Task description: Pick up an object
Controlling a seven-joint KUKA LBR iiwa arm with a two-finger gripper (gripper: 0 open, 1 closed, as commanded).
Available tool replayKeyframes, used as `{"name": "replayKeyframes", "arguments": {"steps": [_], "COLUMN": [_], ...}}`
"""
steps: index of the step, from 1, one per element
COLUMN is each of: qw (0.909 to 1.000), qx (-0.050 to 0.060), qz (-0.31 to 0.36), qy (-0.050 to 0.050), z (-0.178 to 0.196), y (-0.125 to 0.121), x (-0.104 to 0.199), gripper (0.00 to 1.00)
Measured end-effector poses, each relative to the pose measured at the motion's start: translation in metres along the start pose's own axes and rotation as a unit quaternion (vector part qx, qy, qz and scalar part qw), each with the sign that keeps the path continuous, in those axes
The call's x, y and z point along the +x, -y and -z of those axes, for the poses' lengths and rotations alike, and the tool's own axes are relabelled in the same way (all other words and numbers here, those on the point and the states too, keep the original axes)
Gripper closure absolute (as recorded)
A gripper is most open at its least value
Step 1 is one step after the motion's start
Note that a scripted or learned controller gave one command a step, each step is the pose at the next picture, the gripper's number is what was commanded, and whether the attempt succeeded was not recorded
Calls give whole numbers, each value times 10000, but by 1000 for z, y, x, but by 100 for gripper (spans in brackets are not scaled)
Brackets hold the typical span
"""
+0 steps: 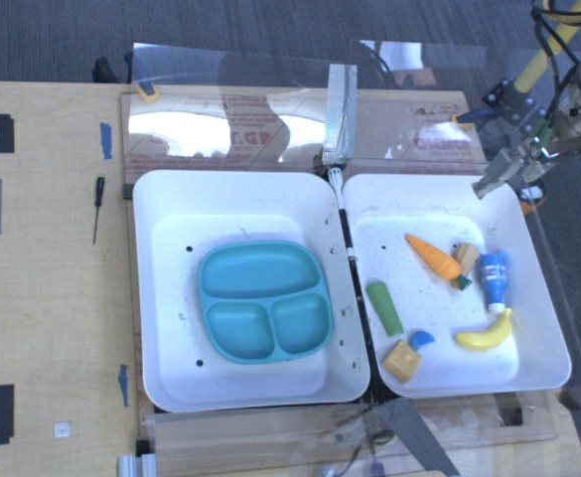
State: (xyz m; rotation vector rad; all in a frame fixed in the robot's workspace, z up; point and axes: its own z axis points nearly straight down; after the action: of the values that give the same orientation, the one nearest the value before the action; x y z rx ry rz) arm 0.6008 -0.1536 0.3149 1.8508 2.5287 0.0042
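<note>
— What's lying nearest on your feed?

— I'm seeing the wooden bench (42,296) carrying two white bins. The left bin (161,217) is holding a teal divided tray (263,298). The right bin (538,366) is holding a tan block (401,362), a banana (485,332), a green cylinder (383,307), a blue bottle (494,274) and a carrot (432,254).

— And beyond?

— The gripper (499,175) is hovering over the right bin's far corner; I'm unable to tell its state. Grey carpet (270,8) is lying behind.

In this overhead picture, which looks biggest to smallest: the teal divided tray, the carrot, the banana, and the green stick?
1. Teal divided tray, by far.
2. Carrot, banana and green stick look about alike; I wouldn't rank them.
</note>
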Motion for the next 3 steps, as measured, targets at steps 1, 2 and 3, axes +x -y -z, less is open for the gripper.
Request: {"name": "replayKeyframes", "arguments": {"steps": [1, 2, 3], "qw": [10000, 9991, 9935], "qx": [14, 77, 23], "qz": [-4, 421, 1140], "qy": [-6, -54, -21], "z": [-2, -155, -197], "y": [0, -1, -42], "x": [0, 9, -6], "gripper": [0, 0, 0]}}
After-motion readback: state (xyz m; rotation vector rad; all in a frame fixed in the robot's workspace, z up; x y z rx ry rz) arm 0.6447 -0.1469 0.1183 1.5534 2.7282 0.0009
